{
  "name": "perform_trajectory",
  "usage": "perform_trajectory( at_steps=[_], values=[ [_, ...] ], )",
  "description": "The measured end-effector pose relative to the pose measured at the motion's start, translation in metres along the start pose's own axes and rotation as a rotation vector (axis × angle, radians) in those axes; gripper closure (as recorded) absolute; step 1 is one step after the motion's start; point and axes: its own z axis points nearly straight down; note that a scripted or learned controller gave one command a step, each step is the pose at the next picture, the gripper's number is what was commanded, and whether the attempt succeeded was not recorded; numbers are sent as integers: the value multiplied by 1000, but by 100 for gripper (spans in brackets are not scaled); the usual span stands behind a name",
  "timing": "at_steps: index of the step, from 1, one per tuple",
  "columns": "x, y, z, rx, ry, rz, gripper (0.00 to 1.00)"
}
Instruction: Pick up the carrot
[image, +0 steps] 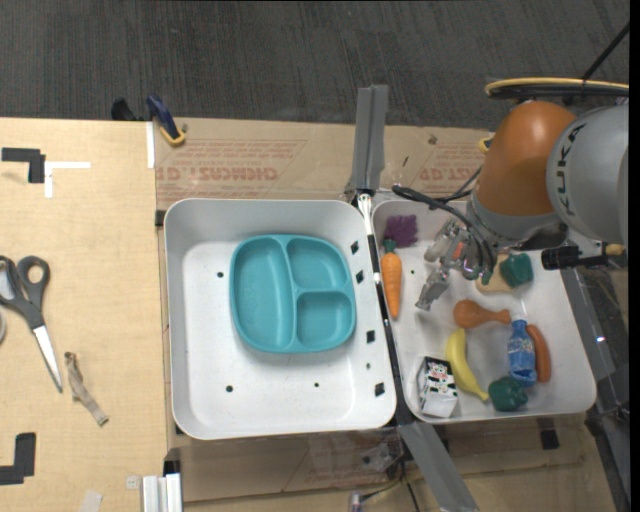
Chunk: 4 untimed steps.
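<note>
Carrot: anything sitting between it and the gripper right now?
Nothing visible. The carrot lies along the left wall of the right bin, apart from other items. The gripper hangs just to its right over bare bin floor. The purple item sits above the carrot, off that path.

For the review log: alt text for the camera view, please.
The gripper hangs open over the right bin, right of the carrot lying at its left wall, holding nothing. The left bin holds a teal divided plate.
</note>
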Motion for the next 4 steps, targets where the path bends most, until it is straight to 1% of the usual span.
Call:
perform_trajectory(
  at_steps=[1,2,3,4],
  values=[
    [1,6,0,0,-1,54,0],
    [5,6,0,0,0,64,0],
    [-7,11,-1,-1,-3,189,0],
    [-8,11,-11,-1,-8,186,100]
  ],
)
